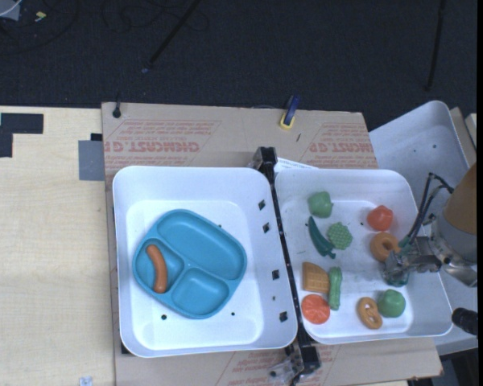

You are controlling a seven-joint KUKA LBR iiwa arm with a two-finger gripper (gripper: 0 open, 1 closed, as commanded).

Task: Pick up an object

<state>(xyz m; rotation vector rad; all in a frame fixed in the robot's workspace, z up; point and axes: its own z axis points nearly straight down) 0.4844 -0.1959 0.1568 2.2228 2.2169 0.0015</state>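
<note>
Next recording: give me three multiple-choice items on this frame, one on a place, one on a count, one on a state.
1. Where does the orange sausage lie?
A. in the blue tray
B. in the right bin
C. on the cardboard

2. How many compartments has the blue tray?
A. two
B. three
C. five

3. Where is the gripper?
A. over the left bin
B. down in the right bin
C. over the dark floor

Answers: 1 A, it rests in the tray's left compartment. 2 B, ridges divide it in three. 3 B, it sits among the toys there.

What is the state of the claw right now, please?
Claw: low in the right bin, between the doughnut and green ball; open or closed cannot be told.
</note>
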